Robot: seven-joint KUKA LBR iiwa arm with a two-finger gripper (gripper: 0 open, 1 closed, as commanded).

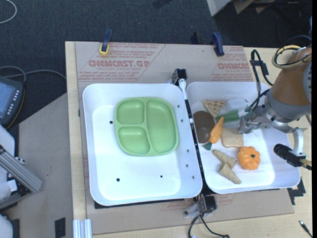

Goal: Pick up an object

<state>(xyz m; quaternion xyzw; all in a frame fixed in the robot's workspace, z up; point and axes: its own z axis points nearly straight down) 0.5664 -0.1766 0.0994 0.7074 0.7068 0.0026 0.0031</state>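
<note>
From above, the gripper (246, 123) reaches into the right white bin (287, 180), low beside a green stick-shaped toy (229, 115) and a tan bread-slice toy (232, 139); whether it is open or closed cannot be told. An orange carrot toy (216, 130) and orange pumpkin toy (248, 158) lie nearby. The left white bin (99, 148) holds a green divided plastic plate (146, 126)

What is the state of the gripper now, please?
Gripper: low in the right bin, by the carrot; open or closed cannot be told.
</note>
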